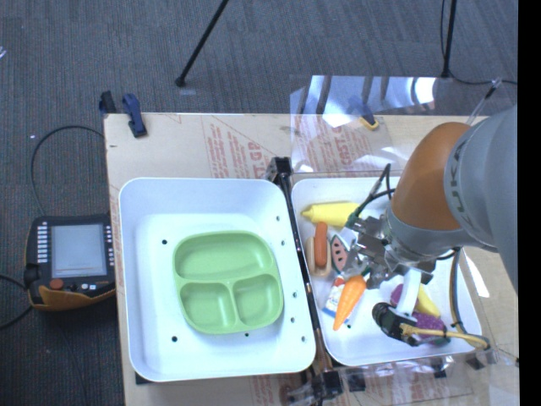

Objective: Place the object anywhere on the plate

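A green divided plate [226, 281] lies in the left white bin [144, 218]. The right bin [372, 353] holds several toy foods: a yellow banana [331, 213], a brown sausage [320, 244], a watermelon slice [339, 251], an orange carrot [348, 300] and purple grapes [423, 318]. My gripper [370, 263] hangs low over the right bin, between the watermelon slice and the carrot's top. I see nothing clearly held in it.
The grey arm with its orange band [427, 189] covers the right bin's right half. A black divider [296, 244] separates the bins. A teach pendant [72, 259] lies on the floor at the left, and a blue clamp [133, 112] sits at the bench's back left corner.
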